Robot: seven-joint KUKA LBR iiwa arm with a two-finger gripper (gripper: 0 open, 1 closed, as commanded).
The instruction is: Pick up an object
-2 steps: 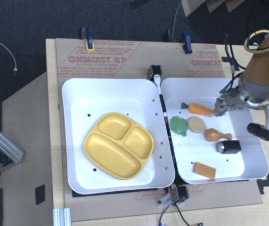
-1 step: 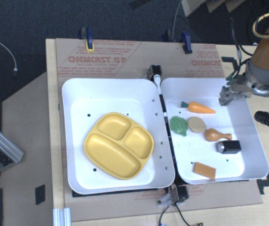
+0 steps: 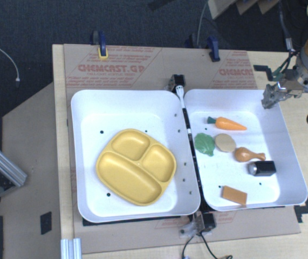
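My tool [image 3: 271, 97] hovers over the right bin's [image 3: 283, 139] far corner, grip state unclear; next, descend onto the carrot [image 3: 229, 124].

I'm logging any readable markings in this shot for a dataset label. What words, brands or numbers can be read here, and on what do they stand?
"CHEMCAST GP", red print, on the brown board under the bins, behind the left bin.
"CHEMCAST", the same red print, partly cut off, on the board behind the right bin.
Smaller red print beside both is too blurred to read.
No readable text on the yellow divided plate or the small objects.
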